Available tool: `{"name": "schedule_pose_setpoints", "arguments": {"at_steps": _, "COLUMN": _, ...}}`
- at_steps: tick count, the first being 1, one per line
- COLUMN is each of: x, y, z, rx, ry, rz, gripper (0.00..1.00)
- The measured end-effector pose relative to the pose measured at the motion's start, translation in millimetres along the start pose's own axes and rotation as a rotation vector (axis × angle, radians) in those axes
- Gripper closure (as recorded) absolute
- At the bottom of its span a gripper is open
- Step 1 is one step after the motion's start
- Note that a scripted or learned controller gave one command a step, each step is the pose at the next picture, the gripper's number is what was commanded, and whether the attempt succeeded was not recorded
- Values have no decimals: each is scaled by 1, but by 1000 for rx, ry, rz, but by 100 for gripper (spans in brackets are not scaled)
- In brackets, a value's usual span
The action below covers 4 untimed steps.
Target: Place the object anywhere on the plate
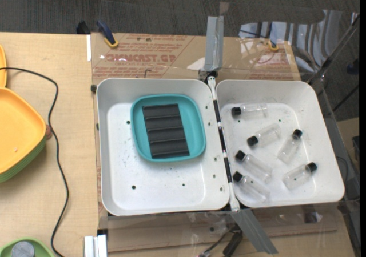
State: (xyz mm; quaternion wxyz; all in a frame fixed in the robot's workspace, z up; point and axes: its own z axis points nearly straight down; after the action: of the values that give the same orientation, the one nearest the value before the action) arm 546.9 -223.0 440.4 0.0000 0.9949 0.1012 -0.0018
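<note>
Two white bins sit side by side on the bench (51,136): the left bin (114,153) carries a teal plate (197,130) with a dark ribbed insert (164,131), nearer its far edge. Six clear vials with black caps lie scattered in the right bin (320,136), among them one (249,111) near the far wall and another (299,175) at the near right.

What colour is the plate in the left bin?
Teal, with a dark grey ribbed centre; the plate shows best in the camera view.
</note>
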Motion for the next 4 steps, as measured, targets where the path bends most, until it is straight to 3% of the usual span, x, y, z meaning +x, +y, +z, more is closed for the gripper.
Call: {"name": "schedule_pose_setpoints", "arguments": {"at_steps": 4, "x": 51, "y": 9, "z": 1, "rx": 0, "ry": -1, "rz": -4, "gripper": 0}}
